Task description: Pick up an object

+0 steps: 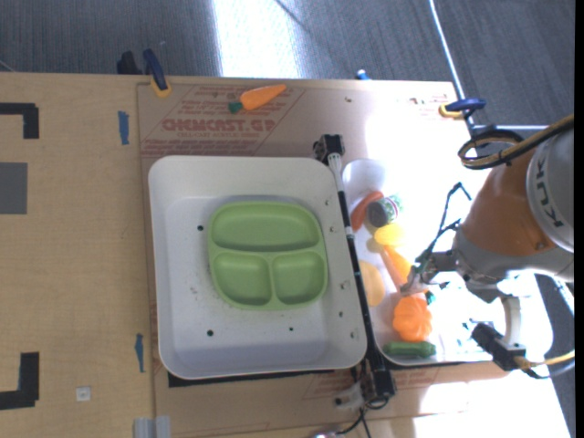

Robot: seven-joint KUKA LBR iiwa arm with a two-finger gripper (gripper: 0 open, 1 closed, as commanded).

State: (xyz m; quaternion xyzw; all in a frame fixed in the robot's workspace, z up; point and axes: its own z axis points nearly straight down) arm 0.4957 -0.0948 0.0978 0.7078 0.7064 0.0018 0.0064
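Below, tan bench (pixel 73 272), grey carpet (pixel 109 16).

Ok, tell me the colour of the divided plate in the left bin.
Light green; the divided plate shows in the camera view.

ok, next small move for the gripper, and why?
Probably a short descent toward the orange round object. The gripper sits just above it in the right bin, with nothing seen between its fingers. The green piece and the yellow pieces lie close by, so a straight drop seems safest.

matt green plastic tray (pixel 266 254) in smooth white plastic bin (pixel 173 245), on brown cardboard sheet (pixel 301 121)
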